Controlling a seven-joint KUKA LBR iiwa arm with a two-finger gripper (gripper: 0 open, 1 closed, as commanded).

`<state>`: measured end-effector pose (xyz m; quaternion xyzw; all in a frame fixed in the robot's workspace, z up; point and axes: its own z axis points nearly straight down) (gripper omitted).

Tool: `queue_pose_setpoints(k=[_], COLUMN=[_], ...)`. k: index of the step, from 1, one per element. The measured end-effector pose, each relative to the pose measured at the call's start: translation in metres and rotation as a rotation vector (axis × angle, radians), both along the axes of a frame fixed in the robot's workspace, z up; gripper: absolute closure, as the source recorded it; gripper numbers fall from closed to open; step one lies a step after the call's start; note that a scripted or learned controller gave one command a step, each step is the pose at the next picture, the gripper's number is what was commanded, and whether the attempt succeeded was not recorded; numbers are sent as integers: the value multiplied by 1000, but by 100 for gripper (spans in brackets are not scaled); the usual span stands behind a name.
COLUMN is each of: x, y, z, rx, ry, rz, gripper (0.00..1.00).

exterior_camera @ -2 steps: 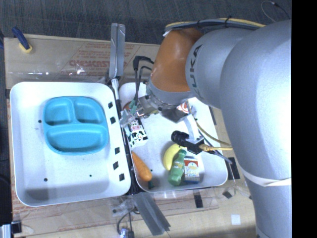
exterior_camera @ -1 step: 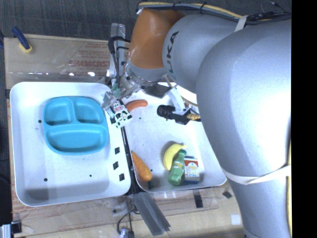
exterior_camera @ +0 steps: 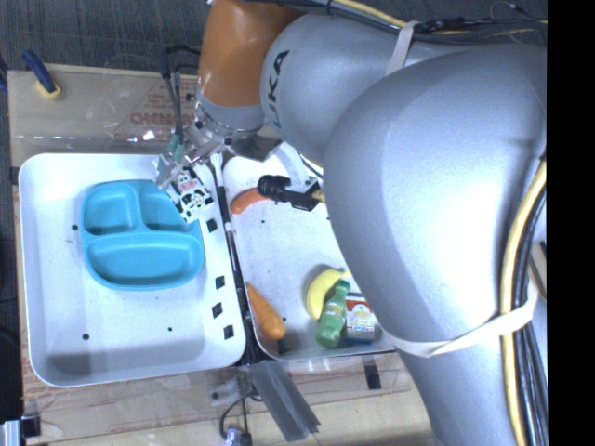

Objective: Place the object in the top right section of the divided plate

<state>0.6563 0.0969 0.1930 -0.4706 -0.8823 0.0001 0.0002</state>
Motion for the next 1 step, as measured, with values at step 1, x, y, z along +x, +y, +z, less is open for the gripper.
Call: queue_pose_setpoints(k=[1], x=[0], y=[0], z=[0], rx=[0], ry=[0], rz=[1], gripper=[0])
